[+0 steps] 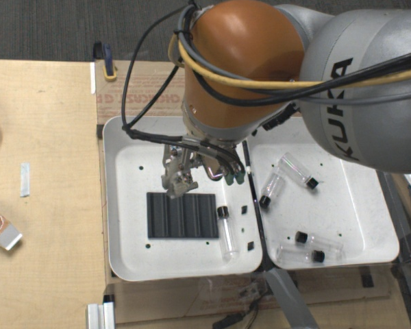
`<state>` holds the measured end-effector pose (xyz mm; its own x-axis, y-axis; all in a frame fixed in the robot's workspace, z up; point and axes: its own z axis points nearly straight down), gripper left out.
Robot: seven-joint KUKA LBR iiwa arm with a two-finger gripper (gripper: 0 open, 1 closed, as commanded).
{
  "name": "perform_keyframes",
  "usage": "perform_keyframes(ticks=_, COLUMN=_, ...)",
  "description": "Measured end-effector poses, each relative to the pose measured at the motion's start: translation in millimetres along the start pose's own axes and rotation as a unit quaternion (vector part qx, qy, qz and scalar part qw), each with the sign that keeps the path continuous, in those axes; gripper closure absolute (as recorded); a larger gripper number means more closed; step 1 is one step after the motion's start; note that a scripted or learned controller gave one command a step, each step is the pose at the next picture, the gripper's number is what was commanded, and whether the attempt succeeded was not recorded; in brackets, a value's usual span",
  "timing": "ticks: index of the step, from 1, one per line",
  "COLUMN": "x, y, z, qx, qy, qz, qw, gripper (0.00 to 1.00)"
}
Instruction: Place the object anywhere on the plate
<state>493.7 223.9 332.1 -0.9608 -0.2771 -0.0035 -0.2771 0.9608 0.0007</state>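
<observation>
1. Nearest the lens, the arm's orange band (243,53) is seen looming over both bins, with black and yellow cables looped around it.
2. Below it, the gripper (177,181) is hung over the left bin (132,157), just above the upper edge of the plate (182,216), a dark ribbed rectangle laid flat on the bin floor.
3. Whether the gripper is wide, narrow or holding anything cannot be told: its tip is a grey tangle against the white floor, and no object can be made out in it.
4. The likeliest object for the task is judged to be the clear tube (228,238), which lies just beside the plate's right edge with its black cap (222,212) towards the far side.
5. More capped tubes of the same kind are scattered in the right bin (356,204), well apart from the plate.
6. Such a tube is expected to be light, stiff and smooth, so it may roll or slip when nudged; if it is glass, it could crack under a hard squeeze.
7. A hold across the middle of the barrel, square to its length, is advised, since a hold near the cap would let it tilt.
8. The plate's ribs are expected to stop a released tube from rolling.
</observation>
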Motion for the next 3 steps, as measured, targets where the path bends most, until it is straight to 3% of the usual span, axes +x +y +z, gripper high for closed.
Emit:
perform_keyframes(ticks=1, x=19.3, y=-76.0, z=38.6, qx=0.000, qy=0.001, qz=-0.040, qw=0.9992, gripper=1.00)
perform_keyframes(ticks=2, x=0.6, y=-87.6, z=67.8, qx=0.001, qy=0.002, qz=0.259, qw=0.9658, gripper=1.00)
perform_keyframes(ticks=3, x=12.2, y=-76.0, z=16.1, qx=0.001, qy=0.000, qz=0.348, qw=0.9375, gripper=1.00)
